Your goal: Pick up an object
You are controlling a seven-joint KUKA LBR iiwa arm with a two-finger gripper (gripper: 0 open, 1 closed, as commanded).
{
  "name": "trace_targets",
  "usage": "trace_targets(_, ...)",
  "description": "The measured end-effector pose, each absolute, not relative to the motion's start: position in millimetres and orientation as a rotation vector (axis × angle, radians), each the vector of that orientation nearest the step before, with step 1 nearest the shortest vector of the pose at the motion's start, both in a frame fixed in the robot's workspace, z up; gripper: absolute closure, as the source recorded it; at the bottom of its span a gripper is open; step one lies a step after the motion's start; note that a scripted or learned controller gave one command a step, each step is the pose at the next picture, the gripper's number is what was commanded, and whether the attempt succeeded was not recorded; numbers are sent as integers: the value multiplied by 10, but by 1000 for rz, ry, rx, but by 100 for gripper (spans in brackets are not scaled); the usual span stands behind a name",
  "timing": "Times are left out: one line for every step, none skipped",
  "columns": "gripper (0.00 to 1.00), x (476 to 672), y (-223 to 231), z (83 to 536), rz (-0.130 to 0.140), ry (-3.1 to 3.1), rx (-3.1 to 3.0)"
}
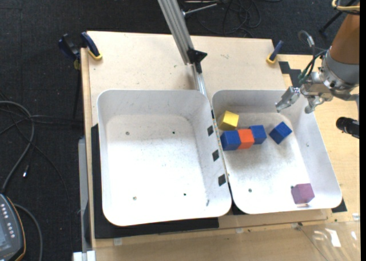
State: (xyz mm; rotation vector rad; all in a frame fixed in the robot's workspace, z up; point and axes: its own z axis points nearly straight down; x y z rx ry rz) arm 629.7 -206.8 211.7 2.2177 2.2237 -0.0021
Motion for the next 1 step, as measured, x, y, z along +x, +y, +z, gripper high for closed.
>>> trace_targets(0,6318,-1926,2526,4,2222,2214)
